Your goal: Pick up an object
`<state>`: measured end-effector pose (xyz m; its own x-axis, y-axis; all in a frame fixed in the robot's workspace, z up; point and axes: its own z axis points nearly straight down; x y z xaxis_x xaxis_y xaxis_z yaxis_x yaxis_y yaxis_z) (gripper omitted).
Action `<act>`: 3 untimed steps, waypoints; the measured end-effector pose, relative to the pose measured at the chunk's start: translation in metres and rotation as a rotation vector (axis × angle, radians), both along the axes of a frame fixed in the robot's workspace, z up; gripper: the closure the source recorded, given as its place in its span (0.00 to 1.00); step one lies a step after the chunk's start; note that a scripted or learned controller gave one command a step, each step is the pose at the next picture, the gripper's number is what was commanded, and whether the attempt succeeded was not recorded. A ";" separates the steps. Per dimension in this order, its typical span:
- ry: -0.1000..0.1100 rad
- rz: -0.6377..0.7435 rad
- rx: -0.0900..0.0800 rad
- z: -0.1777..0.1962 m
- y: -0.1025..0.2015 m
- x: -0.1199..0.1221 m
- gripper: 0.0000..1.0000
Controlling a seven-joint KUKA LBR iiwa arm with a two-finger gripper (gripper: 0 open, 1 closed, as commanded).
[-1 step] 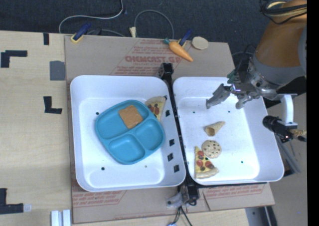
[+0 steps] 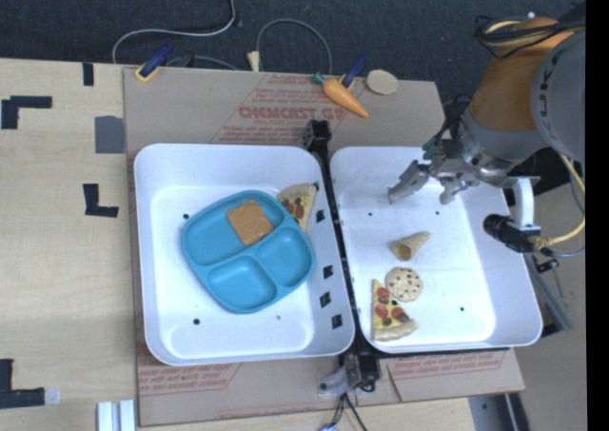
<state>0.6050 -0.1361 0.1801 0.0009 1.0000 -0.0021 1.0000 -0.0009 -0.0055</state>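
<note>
Hovering over the upper part of the right bin [image 2: 495,320], gripper [image 2: 425,187] spreading its fingers apart, gripping nothing. Lying below it on the bin floor: a small tan cone-shaped wedge [image 2: 410,245], a cookie [image 2: 403,283] and a pizza slice [image 2: 389,312] just beside it. Sitting in the left bin [image 2: 157,258]: a blue divided plate [image 2: 249,254] carrying a toast square [image 2: 250,222], another pizza slice [image 2: 299,201] touching its rim. Resting on the cardboard behind the bins: a toy carrot [image 2: 344,98].
</note>
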 end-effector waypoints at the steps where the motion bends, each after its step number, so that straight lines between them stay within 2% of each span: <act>1: -0.009 -0.001 0.000 -0.098 -0.022 -0.030 0.00; 2: -0.012 0.001 -0.003 -0.083 -0.022 -0.028 1.00; 3: -0.012 0.009 0.003 -0.015 0.046 -0.013 1.00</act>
